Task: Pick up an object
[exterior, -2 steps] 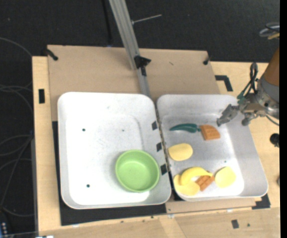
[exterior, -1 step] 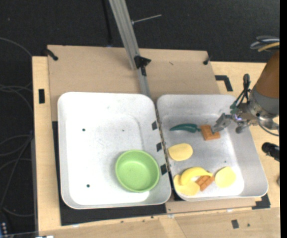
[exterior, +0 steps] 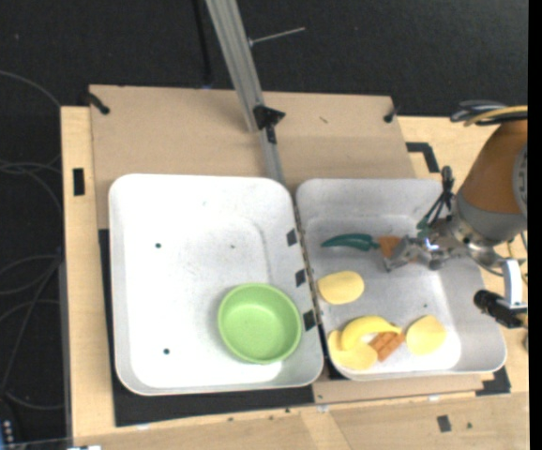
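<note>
Here, 2 white bins (exterior: 205, 195) sit on a tan bench (exterior: 346, 120); claw (exterior: 404, 251) state unclear.

bench (exterior: 196, 139): tan board, dark floor around | metal pole (exterior: 238, 59): slants from far edge toward the bins' meeting point | cables (exterior: 13, 204): looped on floor, left of bench | black clips (exterior: 301, 275): on the seam between the bins
</note>
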`<action>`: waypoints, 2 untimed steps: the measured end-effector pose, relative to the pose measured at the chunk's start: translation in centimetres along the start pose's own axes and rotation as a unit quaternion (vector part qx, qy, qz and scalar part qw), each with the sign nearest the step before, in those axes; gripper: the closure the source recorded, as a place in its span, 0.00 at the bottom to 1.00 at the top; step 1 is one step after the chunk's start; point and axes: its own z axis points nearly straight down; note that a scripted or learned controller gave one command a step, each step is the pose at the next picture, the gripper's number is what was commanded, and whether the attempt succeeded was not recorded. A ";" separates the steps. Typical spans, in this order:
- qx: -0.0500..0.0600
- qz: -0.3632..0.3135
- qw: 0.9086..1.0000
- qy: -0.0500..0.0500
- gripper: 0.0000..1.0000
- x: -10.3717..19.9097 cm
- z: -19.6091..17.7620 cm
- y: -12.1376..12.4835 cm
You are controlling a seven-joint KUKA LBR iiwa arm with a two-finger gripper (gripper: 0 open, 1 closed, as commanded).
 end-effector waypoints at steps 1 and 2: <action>-0.005 0.001 1.000 0.000 1.00 -0.1 -1.5 0.3; -0.006 -0.002 1.000 0.000 1.00 0.5 -6.6 1.1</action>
